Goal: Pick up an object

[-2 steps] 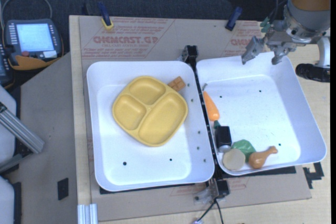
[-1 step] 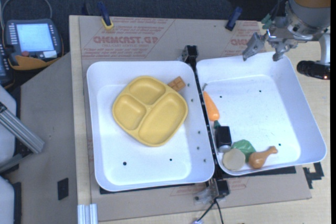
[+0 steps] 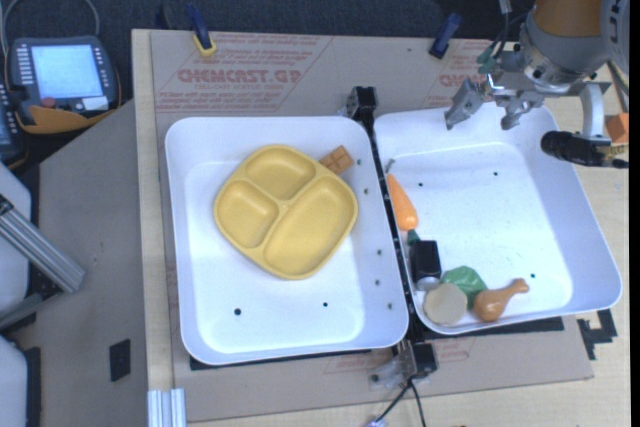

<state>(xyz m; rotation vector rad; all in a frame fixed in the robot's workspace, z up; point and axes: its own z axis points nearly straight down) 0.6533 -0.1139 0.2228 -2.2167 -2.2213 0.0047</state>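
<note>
While I hang above the far rim of the right bin, this is how things lie:

My claw (image 3: 486, 115): spread, both fingers pointing down with a clear gap between them and nothing in that gap.
Right bin (image 3: 520, 205): directly under and in front of me, its far edge just below my fingertips.
Carrot (image 3: 402, 203): ahead of my claw and off to the left, lying against the bin's left wall.
Black block (image 3: 426, 259): farther out than the carrot, same wall.
Round pale lid (image 3: 445, 303): at the near corner, well apart from me, touching the green piece (image 3: 468, 279).
Drumstick (image 3: 500, 297): just beside the green piece, along the near wall.
Left bin (image 3: 200, 245): well off to my left, bearing a yellow divided plate (image 3: 286, 211) with a small brown block (image 3: 337, 159) at its far edge.
</note>
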